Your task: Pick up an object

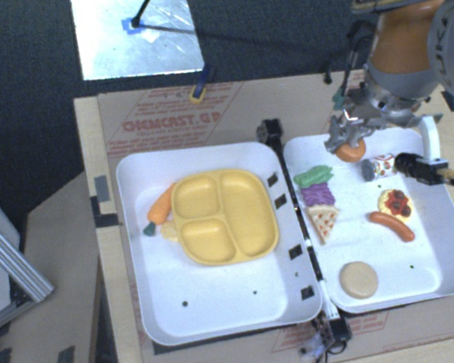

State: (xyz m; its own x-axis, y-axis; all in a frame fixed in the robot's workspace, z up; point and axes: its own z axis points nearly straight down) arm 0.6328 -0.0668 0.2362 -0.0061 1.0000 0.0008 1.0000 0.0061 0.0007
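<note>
My gripper (347,139) hangs over the far left part of the right bin (451,258). A small orange round piece (351,152) sits directly under its tip, touching or nearly touching it; whether it is gripped is hidden by the gripper body. Close by in the same bin lie a green leafy piece (313,176), purple grapes (319,195), a pizza slice (325,222), a small can (381,166), a round red-topped tart (395,202), a sausage (392,226) and a tan round bun (359,279).
The left bin (155,295) holds a yellow divided plate (219,217) with a carrot (160,205) against its left edge. A dark ridge (292,209) separates the bins. The arm's orange and grey body (414,24) looms over the right bin's far corner.
</note>
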